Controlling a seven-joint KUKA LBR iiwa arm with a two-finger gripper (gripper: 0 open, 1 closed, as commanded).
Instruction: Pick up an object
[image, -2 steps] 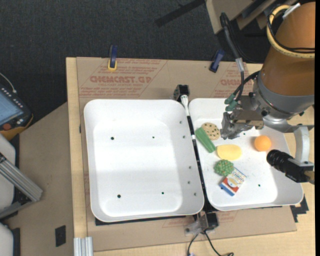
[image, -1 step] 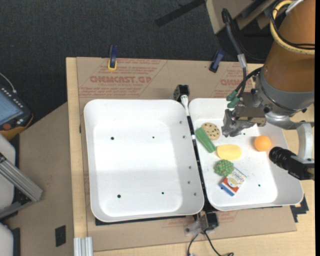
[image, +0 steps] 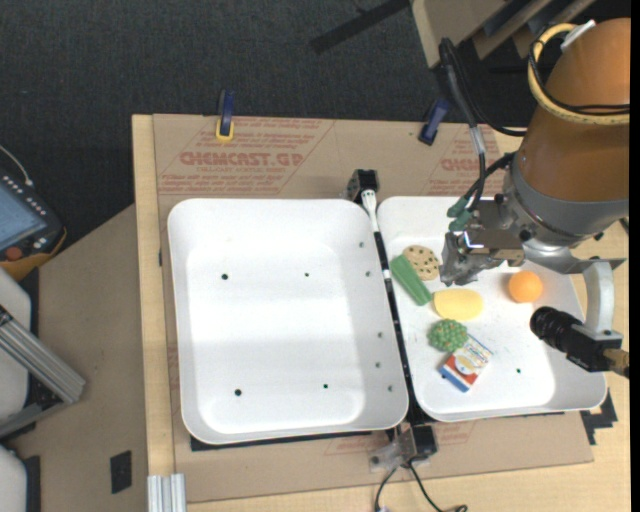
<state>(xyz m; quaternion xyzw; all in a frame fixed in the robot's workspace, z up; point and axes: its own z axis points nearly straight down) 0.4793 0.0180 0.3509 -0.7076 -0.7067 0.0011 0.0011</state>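
Gripper directly above pale yellow oval plastic lump, lying left-right; open or closed: cannot tell.

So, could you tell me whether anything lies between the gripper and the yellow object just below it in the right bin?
Nothing visible does: the gripper hangs just above the yellow object, with the cookie and green stick lying to its left.

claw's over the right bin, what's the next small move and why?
Probably a short straight descent. The claw hangs just above the yellow piece, with the cookie and green stick close on its left, so dropping straight down looks least likely to nudge those neighbours.
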